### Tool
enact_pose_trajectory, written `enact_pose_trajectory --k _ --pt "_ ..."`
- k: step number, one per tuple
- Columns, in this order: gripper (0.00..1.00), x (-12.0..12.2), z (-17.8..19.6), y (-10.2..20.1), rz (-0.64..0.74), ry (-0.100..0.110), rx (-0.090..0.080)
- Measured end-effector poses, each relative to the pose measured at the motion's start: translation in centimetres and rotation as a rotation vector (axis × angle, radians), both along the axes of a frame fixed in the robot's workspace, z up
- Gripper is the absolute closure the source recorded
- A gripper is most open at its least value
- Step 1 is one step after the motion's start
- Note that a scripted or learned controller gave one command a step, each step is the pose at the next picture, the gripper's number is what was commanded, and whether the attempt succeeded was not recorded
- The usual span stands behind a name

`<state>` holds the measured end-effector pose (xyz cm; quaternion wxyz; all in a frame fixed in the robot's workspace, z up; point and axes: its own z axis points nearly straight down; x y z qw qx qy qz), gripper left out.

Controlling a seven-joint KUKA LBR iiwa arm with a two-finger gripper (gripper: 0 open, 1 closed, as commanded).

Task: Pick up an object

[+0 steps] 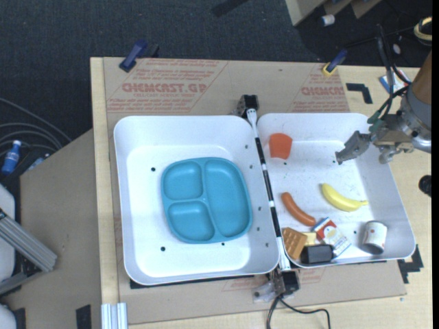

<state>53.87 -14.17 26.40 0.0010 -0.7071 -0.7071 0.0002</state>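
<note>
Camera view: my gripper [353,149] hangs over the right bin [391,184], far side, and I cannot tell its state.
Left bin [137,184] carries a blue tray [204,199]. Right bin: banana [341,197] at centre, sausage [298,208] to its left, orange cup [279,145] far left, can [374,235] near right.

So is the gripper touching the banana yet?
Apart. The camera view shows the gripper hovering over bare bin floor, with a clear stretch of white between it and the banana below.
</note>
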Motion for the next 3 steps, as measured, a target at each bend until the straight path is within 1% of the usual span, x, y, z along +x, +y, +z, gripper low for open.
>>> enact_pose_trajectory --k 1,2,3 --pt "0.00 3.0 -16.8 2.4 0.001 0.002 0.000" --pt "0.00 7.7 -17.9 4.8 0.001 -0.002 -0.001" --pt "1.00 7.8 -16.9 4.8 0.000 -0.004 -0.001"
